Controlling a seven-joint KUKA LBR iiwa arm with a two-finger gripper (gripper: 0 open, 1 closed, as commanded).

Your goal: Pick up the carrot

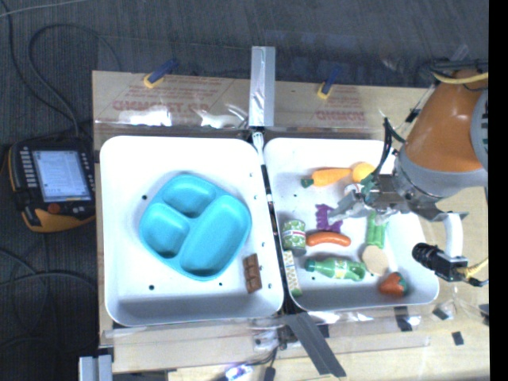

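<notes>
Carrot in right bin

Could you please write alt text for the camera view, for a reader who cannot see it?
The arm's claw hovers in the right bin, just below an orange carrot lying near a yellow item. A can, hot dog and green bottle lie nearby; the left bin holds a blue divided tray.

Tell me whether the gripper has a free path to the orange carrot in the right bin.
Probably yes. The orange carrot lies uncovered near the back of the right white bin, with only a yellow piece touching its thick end. The gripper hovers just right of it, nothing between them.
</notes>
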